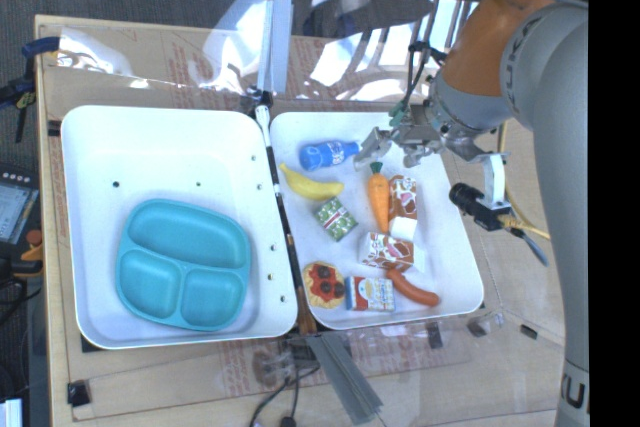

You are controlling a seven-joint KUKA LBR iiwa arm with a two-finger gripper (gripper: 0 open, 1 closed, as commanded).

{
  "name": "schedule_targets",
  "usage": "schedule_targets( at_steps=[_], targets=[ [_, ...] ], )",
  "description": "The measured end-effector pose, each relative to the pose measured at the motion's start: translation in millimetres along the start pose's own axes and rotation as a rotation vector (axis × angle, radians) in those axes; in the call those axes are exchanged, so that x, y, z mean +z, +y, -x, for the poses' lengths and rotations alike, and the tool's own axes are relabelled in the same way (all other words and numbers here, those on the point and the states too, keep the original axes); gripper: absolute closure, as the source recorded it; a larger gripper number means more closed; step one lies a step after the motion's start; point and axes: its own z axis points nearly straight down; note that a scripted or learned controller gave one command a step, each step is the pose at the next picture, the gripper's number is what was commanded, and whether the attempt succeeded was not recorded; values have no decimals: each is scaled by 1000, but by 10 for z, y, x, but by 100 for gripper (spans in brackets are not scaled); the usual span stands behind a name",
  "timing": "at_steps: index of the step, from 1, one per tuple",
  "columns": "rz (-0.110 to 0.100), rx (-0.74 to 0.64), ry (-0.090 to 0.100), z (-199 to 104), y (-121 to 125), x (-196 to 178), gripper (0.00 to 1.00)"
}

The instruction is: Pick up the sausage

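Note:
The sausage (412, 288) is a reddish-orange link lying at the near right corner of the right bin (458, 245), next to a small red and white packet (371, 294). My gripper (396, 147) hovers over the far part of the same bin, above the top of the carrot (379, 199) and well away from the sausage. Its two fingers stand apart, open, with nothing between them.
The right bin also holds a blue bottle (327, 155), a banana (308, 183), a green packet (336, 219), a pizza slice (324, 284) and red and white packets (403, 198). A teal divided plate (184, 263) lies in the left bin (90, 145).

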Motion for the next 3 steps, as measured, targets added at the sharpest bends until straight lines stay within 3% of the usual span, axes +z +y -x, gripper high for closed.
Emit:
schedule_targets(
  at_steps=[1,2,3],
  targets=[
    [4,-73,-1,165,-235,977,0],
    [2,-125,-1,-5,311,1086,0],
    [2,-167,0,-433,209,1088,0]
  ],
)
